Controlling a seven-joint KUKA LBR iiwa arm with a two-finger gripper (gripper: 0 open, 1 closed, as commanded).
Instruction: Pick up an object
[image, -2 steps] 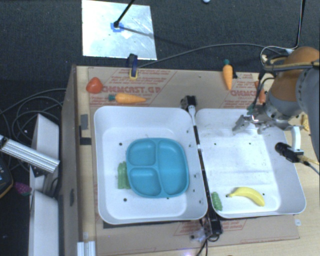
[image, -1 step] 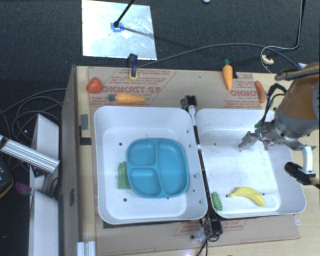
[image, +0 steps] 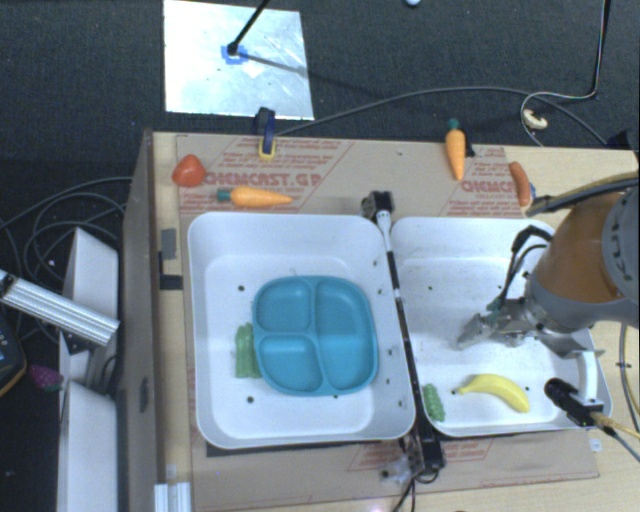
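Two shallow white bins sit side by side on the table (image: 300, 170). The left bin (image: 215, 300) holds a blue divided plate (image: 315, 335) near its middle, with a small green piece (image: 244, 352) lying just beside the plate's left edge.

The right bin (image: 440, 250) holds a yellow banana (image: 494, 389) lying flat toward the near side, its length running left to right. A second small green piece (image: 433, 402) lies in the near left corner of this bin, close to the divider between the two bins and a little left of the banana.

The arm (image: 590, 265), grey with an orange band, comes in from the right over the right bin. Its pincer (image: 480, 330) points left, low over the white floor of the right bin, on the far side of the banana and apart from it. Nothing is seen between its tips; from this angle I cannot tell whether they are spread or closed.

On the far strip of the table, beyond the bins, lie several toy vegetables: a red-orange piece (image: 188, 171) at the far left, an orange carrot (image: 258, 197) lying just right of it, another carrot (image: 456, 152) standing lengthwise farther right, and a reddish one (image: 520, 183) near the far right. A blue and yellow clamp (image: 266, 131) sits on the table's far edge.
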